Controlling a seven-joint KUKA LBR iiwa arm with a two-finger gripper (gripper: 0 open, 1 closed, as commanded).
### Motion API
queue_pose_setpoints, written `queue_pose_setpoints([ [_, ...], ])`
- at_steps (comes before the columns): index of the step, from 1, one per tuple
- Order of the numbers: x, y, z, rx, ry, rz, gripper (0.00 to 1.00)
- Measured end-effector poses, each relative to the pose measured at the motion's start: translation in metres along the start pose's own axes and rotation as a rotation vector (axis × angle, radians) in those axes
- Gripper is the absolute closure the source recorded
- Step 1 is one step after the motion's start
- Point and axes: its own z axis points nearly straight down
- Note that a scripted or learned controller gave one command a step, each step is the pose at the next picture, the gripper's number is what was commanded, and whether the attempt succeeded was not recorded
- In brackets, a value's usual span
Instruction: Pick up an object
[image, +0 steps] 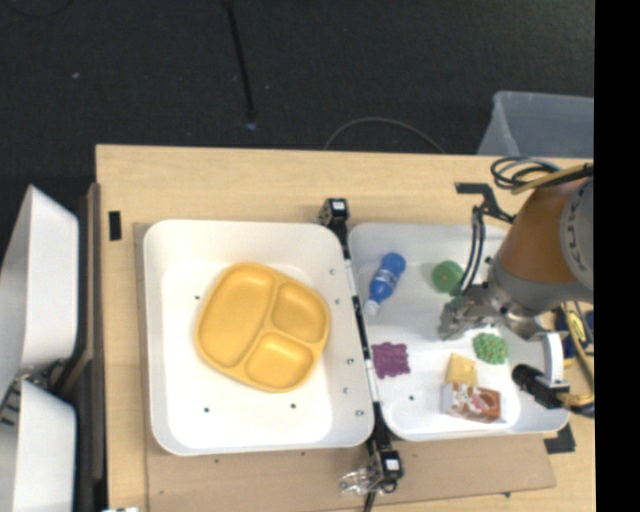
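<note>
On the wooden counter (120, 320), the left bin (170, 400) held a yellow divided plate (262, 326), lying flat near its middle with three compartments facing up. Just right of the divider between the bins, the right bin (420, 415) held a blue and white bottle (384, 281) lying on its side near the far edge, and a purple knobbly object (390, 359) lay nearer the camera. A green round object (447, 274) sat further right, close to the arm. The gripper (462, 318) hung low over the bin floor between the green round object and a green bumpy object (490, 347); whether its fingers were open or closed could not be told, and nothing was seen between them. Beside the bumpy object lay a yellow block (461, 369), touching a red and white packet (474, 402) whose printing was too blurred to read. The arm (535, 250) was cut off at the right.
</note>
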Motion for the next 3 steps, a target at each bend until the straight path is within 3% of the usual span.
queue_pose_setpoints([
  [3, -0.012, 0.006, -0.161, -0.003, -0.001, -0.011, 1.00],
])
